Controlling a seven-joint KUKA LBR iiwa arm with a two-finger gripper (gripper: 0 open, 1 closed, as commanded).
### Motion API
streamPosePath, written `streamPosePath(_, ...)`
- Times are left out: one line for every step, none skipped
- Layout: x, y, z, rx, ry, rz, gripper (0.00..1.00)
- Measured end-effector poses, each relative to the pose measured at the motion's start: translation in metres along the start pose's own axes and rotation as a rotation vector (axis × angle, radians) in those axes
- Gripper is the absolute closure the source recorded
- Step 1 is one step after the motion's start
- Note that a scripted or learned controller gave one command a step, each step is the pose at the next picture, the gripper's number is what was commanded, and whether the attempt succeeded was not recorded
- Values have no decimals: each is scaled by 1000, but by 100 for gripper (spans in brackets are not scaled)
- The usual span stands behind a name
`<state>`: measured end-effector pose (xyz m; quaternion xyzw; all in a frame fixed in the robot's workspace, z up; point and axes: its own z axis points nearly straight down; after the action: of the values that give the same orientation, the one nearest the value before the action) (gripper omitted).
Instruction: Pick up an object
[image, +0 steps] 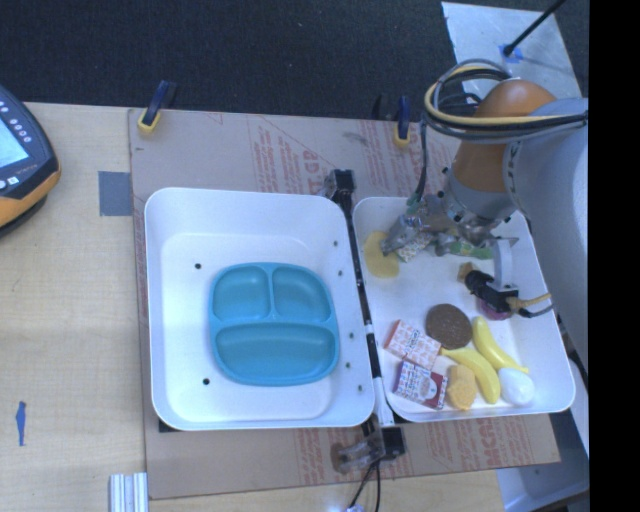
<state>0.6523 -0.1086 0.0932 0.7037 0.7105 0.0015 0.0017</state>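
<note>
1. The likeliest target, a pale yellow round piece (381, 256), lies at about 10 o'clock in the right bin (556, 400), close to the wall shared with the left bin.
2. The gripper (412, 236) hangs just beside it at its 2 o'clock; whether the jaws are apart or together I cannot tell, and nothing shows between them.
3. I judge the arm is low here to reach that piece.
4. Other candidates crowd 6 o'clock: brown disc (449, 325), bananas (484, 358), red-and-white packets (416, 365), white egg (517, 385).
5. The left bin (170, 380) carries a blue divided plate (273, 323) at its centre, on the worktop (70, 330).
</note>
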Motion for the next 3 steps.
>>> streamPosePath(-3, -4, -10, 9, 0, 2, 100)
streamPosePath(-3, -5, -9, 10, -1, 0, 0)
streamPosePath(-46, -68, -7, 14, 0, 8, 0)
